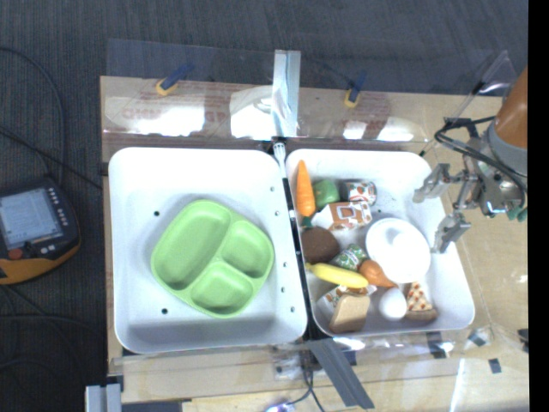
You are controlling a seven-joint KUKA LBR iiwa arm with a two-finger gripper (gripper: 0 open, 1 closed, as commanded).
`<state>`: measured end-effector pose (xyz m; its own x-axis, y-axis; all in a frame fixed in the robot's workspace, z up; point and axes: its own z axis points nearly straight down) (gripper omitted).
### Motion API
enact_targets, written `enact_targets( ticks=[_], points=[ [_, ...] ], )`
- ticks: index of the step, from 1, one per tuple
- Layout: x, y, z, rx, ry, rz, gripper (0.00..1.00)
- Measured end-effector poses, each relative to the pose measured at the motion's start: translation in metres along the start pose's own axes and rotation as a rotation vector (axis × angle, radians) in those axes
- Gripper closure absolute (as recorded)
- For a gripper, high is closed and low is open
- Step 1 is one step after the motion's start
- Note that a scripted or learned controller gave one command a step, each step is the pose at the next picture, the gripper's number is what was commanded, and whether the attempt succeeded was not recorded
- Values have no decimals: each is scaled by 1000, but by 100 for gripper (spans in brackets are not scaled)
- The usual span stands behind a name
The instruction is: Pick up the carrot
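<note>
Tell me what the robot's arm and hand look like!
The hand is made of pale silvery-grey metal, with thin fingers. Dark cables loop along the grey wrist behind it, a small bluish-green bit sits on its side, and an orange band wraps the arm above.

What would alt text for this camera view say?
An orange carrot lies against the left wall of the right bin, among other toy food. The robot's claw hovers at that bin's right rim, apart from it. The left bin holds a green divided plate.
</note>
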<state>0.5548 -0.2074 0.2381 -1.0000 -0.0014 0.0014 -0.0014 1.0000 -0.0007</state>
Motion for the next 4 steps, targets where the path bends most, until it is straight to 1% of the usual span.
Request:
enact_targets(
  ticks=[1, 2, 3, 4],
  points=[
    [-1, 0, -8, 2, 0, -1, 100],
    [63, -18, -115, 5, -11, -66, 100],
    [60, -16, -161, 1, -5, -322, 100],
    [43, -15, -222, 0, -5, -633, 100]
  ],
)
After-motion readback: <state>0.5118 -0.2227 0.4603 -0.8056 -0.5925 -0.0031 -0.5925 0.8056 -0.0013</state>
